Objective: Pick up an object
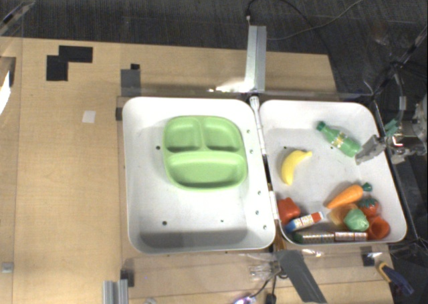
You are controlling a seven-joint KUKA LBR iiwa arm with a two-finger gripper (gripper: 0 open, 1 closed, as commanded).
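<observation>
Looking down, we see 2 white bins [134, 182]. The gripper [370, 149] sits near the right bin's edge beside a green bottle [337, 139]; we cannot tell its grip. A yellow banana [293, 164] lies nearby.

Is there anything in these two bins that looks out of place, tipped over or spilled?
Nothing looks spilled or broken. The green bottle lies on its side in the right bin, near the claw. The carrot, banana and other small things crowd that bin's near corner, some touching. The green tray sits flat in the left bin.
</observation>
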